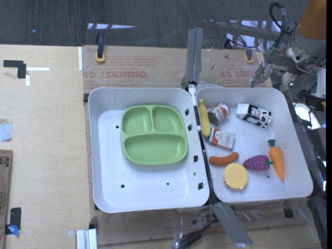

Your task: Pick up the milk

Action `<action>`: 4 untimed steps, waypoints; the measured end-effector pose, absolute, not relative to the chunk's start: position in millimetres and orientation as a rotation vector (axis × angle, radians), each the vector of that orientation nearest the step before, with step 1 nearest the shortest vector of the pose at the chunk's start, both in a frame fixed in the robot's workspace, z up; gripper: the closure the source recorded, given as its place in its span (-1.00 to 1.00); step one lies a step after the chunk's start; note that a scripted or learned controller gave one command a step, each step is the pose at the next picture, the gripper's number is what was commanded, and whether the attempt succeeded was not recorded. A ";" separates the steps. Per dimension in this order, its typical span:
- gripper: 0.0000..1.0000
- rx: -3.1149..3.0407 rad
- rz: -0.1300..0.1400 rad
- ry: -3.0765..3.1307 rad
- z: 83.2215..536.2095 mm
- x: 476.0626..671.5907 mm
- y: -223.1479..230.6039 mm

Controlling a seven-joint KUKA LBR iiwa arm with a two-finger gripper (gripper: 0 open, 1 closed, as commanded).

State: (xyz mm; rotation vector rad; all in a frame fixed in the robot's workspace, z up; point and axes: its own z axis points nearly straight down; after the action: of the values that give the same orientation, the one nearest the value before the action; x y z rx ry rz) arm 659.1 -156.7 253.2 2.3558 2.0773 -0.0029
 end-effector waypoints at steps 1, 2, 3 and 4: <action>-1.00 2.304 -0.004 2.137 192.7 658.2 -212.1; -1.00 2.186 0.022 2.232 115.4 639.3 -213.8; -1.00 2.123 0.027 2.302 107.1 646.2 -214.9; -1.00 2.035 0.033 2.363 108.4 634.7 -215.4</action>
State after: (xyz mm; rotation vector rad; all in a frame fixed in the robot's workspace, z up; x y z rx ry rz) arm 634.7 -215.4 108.4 2.0354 2.3631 0.0333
